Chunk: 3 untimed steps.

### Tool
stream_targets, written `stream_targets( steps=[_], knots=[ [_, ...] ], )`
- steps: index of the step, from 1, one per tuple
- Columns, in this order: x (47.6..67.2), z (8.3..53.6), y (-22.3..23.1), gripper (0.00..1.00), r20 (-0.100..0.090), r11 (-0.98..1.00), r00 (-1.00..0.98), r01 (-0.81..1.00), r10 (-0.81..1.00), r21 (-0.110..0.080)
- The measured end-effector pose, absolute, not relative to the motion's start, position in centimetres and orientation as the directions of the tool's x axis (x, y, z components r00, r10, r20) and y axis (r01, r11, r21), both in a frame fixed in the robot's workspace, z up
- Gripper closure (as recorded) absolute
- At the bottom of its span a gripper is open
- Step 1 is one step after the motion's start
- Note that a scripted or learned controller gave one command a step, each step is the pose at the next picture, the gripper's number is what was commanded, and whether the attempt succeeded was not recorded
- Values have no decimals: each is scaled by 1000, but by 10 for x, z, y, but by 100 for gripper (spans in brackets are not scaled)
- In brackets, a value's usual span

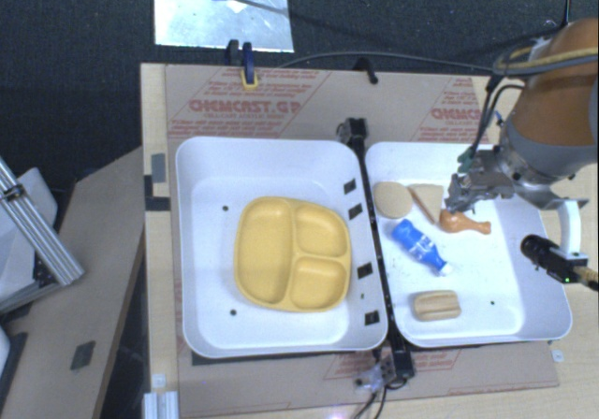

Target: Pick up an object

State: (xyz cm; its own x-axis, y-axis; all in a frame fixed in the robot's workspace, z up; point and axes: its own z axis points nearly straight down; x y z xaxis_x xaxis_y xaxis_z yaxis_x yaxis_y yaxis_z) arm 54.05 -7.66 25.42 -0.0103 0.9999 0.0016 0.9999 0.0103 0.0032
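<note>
The right bin (524, 314) holds several small things. An orange toy piece (471, 224) lies near its middle, and my gripper (461, 202) hangs right over its left end, touching or nearly touching it. Left of that sits a cream oval piece (392, 199) beside a tan wedge (427, 194). A blue bottle with a white cap (418, 247) lies slanted below them. Near the front wall rests a tan loaf-shaped block (436, 305). The gripper body hides the top of the orange piece.
A yellow divided plate (291, 252) lies in the left bin (201, 221). A black divider with clips (367, 239) runs between the two bins. The arm's orange and grey wrist (557, 118) looms over the right bin's far right corner.
</note>
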Motion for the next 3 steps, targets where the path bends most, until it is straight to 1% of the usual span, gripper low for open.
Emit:
stream_targets(
  steps=[1,3],
  knots=[
    [547,258,-19,100,2,11,-11,1000,1000,2],
    [548,228,81,100,1,8,-8,1000,1000,0]
  ],
)
